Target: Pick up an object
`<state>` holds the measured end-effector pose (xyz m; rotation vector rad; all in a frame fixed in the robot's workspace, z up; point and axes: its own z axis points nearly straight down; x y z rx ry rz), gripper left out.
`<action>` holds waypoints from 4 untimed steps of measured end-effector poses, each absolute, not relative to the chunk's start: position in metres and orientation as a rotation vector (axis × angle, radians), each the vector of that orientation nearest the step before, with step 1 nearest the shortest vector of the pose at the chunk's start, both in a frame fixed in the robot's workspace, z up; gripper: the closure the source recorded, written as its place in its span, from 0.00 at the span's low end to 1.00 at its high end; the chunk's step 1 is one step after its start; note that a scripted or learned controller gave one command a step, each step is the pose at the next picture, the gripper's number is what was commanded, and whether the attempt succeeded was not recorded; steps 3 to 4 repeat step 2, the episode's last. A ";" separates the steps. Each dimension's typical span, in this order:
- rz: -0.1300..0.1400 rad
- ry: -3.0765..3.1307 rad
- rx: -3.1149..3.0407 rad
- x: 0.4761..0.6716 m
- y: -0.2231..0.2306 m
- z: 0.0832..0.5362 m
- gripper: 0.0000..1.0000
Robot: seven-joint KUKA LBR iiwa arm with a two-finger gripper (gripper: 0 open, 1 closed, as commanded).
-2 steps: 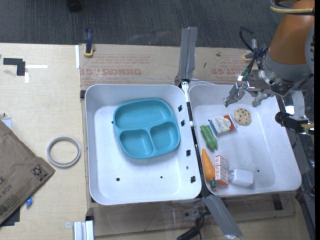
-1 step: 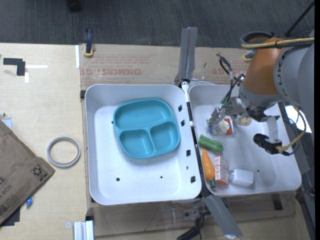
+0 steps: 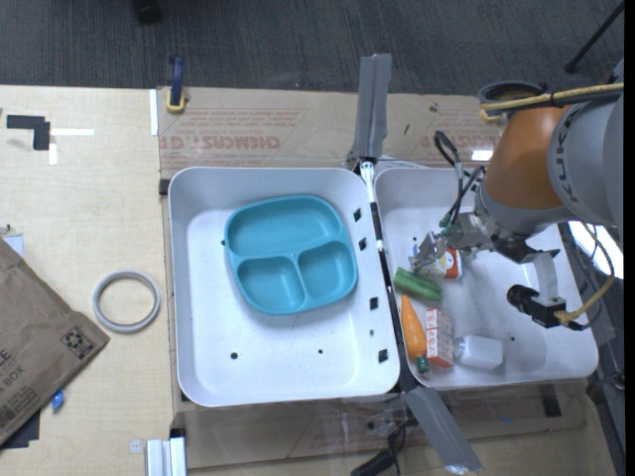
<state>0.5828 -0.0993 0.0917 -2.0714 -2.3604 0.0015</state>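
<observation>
My gripper (image 3: 431,254) is low in the right bin (image 3: 516,370), near its left wall, with the orange-banded wrist (image 3: 531,162) above it. Right beside the gripper lies a small red and white item (image 3: 452,264); I cannot see whether they touch. Just below the gripper a green cucumber (image 3: 417,286) lies at a slant. An orange carrot (image 3: 413,327) lies along the left wall. Next to the carrot is a red and white packet (image 3: 438,337), and a white object (image 3: 481,352) rests near the front.
The left bin (image 3: 198,365) holds a teal divided plate (image 3: 290,254). A grey tape ring (image 3: 126,298) and a brown cardboard piece (image 3: 35,350) lie on the bench to the left. Cables and a black fitting (image 3: 536,305) hang by the arm over the right bin.
</observation>
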 end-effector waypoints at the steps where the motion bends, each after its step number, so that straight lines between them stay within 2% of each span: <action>1: 0.002 -2.356 -2.077 0.583 -0.101 0.100 1.00; 2: 0.003 -2.193 -2.249 0.600 -0.044 0.191 1.00; 4: 0.003 -2.193 -2.249 0.600 -0.044 0.191 1.00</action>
